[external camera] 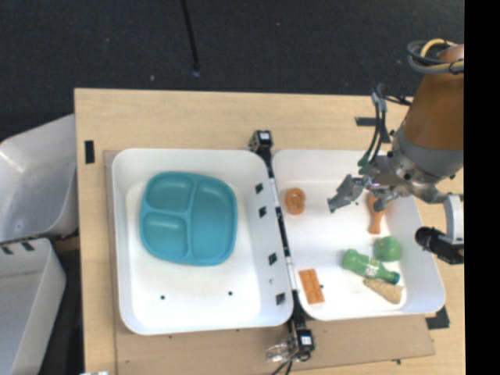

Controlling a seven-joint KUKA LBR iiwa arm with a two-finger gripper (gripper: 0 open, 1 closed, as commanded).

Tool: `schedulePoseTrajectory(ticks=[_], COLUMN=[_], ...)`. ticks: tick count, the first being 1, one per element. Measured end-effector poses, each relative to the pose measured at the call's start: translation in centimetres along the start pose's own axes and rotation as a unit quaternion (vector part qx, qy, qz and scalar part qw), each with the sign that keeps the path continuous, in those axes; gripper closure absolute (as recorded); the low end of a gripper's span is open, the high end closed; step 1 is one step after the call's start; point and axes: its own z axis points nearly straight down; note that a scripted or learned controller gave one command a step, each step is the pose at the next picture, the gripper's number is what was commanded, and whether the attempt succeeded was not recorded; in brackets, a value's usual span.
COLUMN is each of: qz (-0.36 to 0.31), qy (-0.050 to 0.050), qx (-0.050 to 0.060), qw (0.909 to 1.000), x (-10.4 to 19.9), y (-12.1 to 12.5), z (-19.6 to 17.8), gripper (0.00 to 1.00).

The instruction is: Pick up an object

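1. The light is bright and even, coming from overhead, so the two white bins point(195, 319) look nearly washed out, with little surface detail.
2. The wooden bench point(195, 119) is evenly lit in pale tan, while the floor beyond it falls off into dark, grainy grey.
3. Shadows are soft and short; a faint one lies under the teal divided plate point(189, 217) along its lower edge.
4. A mild sheen shows on the arm point(433, 116) along its orange band.
5. The picture is low in resolution and slightly soft throughout; small objects in the right-hand bin have fuzzy edges.
6. The gripper point(361, 194) is blurred and hard to make out.
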Motion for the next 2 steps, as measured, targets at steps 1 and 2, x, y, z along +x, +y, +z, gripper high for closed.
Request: schedulePoseTrajectory(ticks=[1, 2], qz=[-0.001, 0.0], qy=[-0.001, -0.001], qx=[-0.007, -0.004], qw=[1.0, 1.0], x=[0.0, 0.0], y=[0.2, 0.3], z=[-0.7, 5.6], gripper=[0.0, 0.0])
